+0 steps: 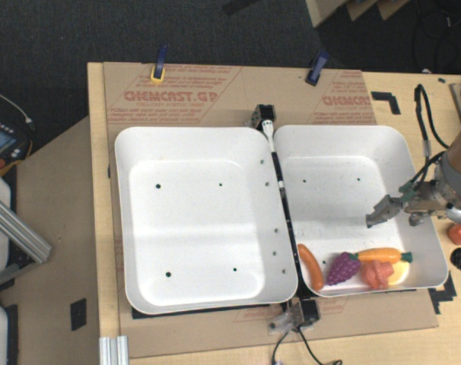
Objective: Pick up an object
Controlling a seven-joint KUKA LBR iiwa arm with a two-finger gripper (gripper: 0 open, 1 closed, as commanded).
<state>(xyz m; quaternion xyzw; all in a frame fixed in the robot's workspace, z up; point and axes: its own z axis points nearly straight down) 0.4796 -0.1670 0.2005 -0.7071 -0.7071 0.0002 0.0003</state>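
Approach step, nothing grasped yet: gripper [376,215] low over the right bin [344,154], right of its middle, fingers look spread with nothing between them, though too small to be sure. Candidate objects bunched along the bin's near wall — orange sausage-like piece [310,266] nearest the divider, purple grape bunch [342,268], carrot [380,255], red and yellow pieces [384,274] at the near-right corner; next move likely calls for a shift nearward and a descent onto one. Tight against the near rim and neighbours there, so risk of clipping the wall; plenty of bare floor in the far half of the right bin, and in the left bin [192,219].
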